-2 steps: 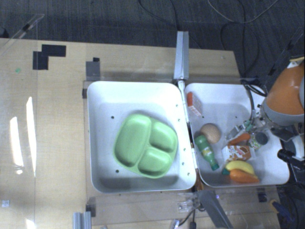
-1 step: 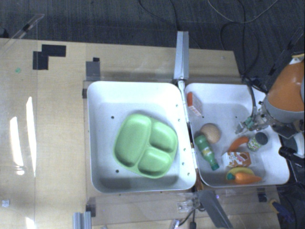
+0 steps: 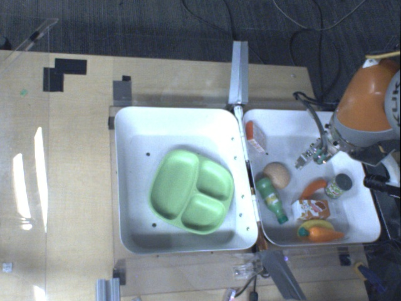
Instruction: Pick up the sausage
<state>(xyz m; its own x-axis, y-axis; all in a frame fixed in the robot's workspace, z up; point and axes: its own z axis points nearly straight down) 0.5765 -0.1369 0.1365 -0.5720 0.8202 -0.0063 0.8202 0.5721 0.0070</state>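
Left to right, then: green sectioned plate in the left bin, no concern. In the right bin, green bottle, tan ball, then your sausage: orange-red, short, slanted, just above a small carton, beside a dark can. Gripper hovers up-right; jaw spread, you cannot tell. Risk: crowding neighbours may catch a finger; rounded skin may slip.

My arm runs off the right edge, so most of it is cut away. My pincer is too small and blurred to read its fingers. My wrist hides part of the right bin's far wall.
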